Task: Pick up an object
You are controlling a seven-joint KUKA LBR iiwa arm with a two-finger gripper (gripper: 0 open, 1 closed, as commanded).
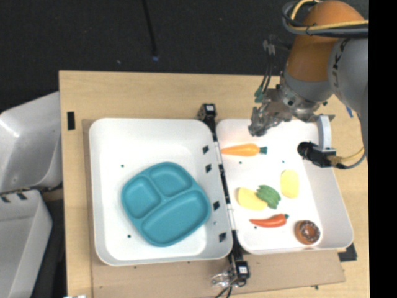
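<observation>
Candidate objects all lie in the right bin (340,219). Carrot (240,149): orange, green stem end pointing toward 3 o'clock, lying flat near the bin's 11 o'clock corner. Two yellow pieces: one (289,184) right of the bin's centre, the other (247,197) toward 8 o'clock from it, close to the divider. A green leafy item (268,194) sits between them, touching the left yellow piece; contact with the right one cannot be resolved. Red chili pepper (270,220) lies flat at 6 o'clock from the green item, tip toward 3 o'clock. Brown ring-shaped doughnut (307,231) near the bin's 5 o'clock corner, just beside the chili's tip but apart from it.

Gripper (259,126): at 1 o'clock from the carrot, over the bin's far rim, near the carrot but not touching it. Nothing visible between the fingers; how wide they stand cannot be told, since they read as one dark grey mass at this angle. Arm (313,48) comes in from 2 o'clock, orange band uppermost, cabling trailing along it. A black fitting with a white bracket (317,151) sits at the right bin's 2 o'clock rim.

Left bin (102,166): holds a teal divided plate (165,202), three compartments, lying flat toward the bin's 6 o'clock side. Black clips (218,166) run down the seam between the bins. Both bins rest on a light wooden bench (77,95).
</observation>
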